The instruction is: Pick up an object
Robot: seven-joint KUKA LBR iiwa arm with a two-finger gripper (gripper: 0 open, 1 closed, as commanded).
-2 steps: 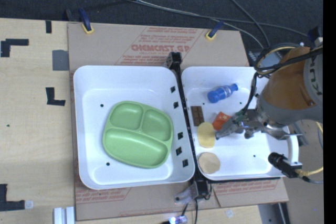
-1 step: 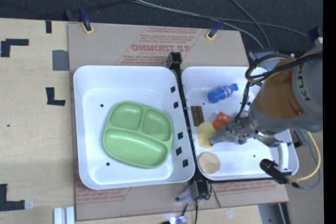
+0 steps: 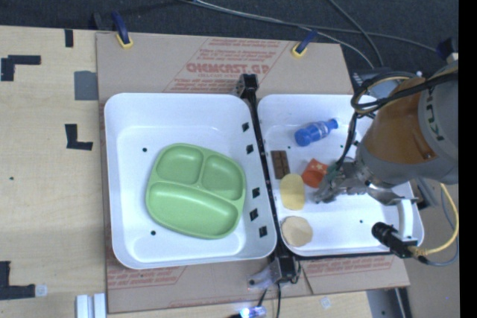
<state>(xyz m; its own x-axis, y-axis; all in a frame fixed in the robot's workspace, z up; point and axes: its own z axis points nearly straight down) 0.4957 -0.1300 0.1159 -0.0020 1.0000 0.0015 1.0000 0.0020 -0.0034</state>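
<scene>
The right bin (image 3: 387, 243) holds a blue bottle (image 3: 314, 132) lying on its side, a small brown block (image 3: 280, 164), an orange-red piece (image 3: 314, 173), a pale yellow cup-like object (image 3: 292, 191) and a tan round disc (image 3: 297, 231). My gripper (image 3: 328, 190) hangs low over the middle of this bin, right next to the orange-red piece and just right of the yellow object. Its fingers are dark and blurred against the wrist. I see nothing clearly between them.
The left bin (image 3: 127, 115) carries a green divided plate (image 3: 195, 190). A black divider (image 3: 257, 160) runs between the bins. The arm's orange band (image 3: 399, 130) and grey body cover the right bin's far right side. Cables lie on the dark floor behind the bench.
</scene>
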